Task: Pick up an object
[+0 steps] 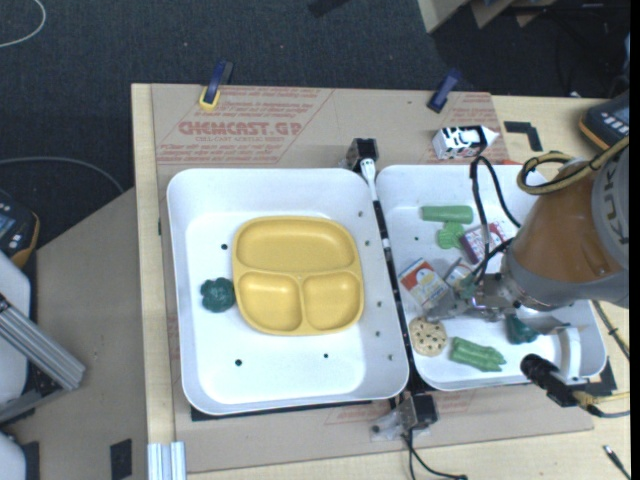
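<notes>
The gripper [468, 296] hangs low in the right bin [392, 190], among a cookie [429, 337], a small carton [423, 282] and green toys [476, 354]; how far it is open I cannot tell; a yellow tray [297, 273] lies in the left bin [190, 268].

Yellow divided tray [297, 272] in left bin [190, 298], arm [565, 238] over cluttered right bin [400, 183]

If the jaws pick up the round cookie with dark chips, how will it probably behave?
The round chip-speckled cookie lies flat in the right white bin, so it probably will not roll. It looks thin, so it is likely light. Its low edge may be hard to pinch.
</notes>
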You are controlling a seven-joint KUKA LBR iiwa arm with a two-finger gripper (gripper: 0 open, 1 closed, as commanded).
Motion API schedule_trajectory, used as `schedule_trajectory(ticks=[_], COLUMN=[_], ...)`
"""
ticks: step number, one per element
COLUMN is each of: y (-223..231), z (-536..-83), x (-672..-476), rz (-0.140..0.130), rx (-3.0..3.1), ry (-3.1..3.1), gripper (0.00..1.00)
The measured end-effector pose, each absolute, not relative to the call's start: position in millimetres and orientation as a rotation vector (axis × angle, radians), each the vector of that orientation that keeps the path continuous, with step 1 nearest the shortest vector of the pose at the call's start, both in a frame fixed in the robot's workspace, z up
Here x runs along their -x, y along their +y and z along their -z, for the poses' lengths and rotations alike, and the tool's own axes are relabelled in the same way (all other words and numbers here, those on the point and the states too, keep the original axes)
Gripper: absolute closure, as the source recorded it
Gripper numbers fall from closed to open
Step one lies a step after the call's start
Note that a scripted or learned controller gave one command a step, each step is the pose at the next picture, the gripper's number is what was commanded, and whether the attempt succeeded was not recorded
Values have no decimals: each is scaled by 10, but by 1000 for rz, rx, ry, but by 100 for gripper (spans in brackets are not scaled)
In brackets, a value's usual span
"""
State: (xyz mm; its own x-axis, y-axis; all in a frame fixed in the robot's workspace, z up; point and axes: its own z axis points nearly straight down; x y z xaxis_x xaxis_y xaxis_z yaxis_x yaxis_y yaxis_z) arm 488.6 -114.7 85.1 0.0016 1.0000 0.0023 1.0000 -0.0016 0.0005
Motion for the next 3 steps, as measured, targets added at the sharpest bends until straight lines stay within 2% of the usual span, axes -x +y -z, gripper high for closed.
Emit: schedule_trajectory(ticks=[1, 2, 3], y=[-1155, -1111, -1098], z=[-960, -1391, -2028], x=[-4887, -4917, -4955], rz=[3, 3, 7], rx=[2227, 2224, 2225], ry=[-2220, -2225, -2228], gripper=[100, 100, 100])
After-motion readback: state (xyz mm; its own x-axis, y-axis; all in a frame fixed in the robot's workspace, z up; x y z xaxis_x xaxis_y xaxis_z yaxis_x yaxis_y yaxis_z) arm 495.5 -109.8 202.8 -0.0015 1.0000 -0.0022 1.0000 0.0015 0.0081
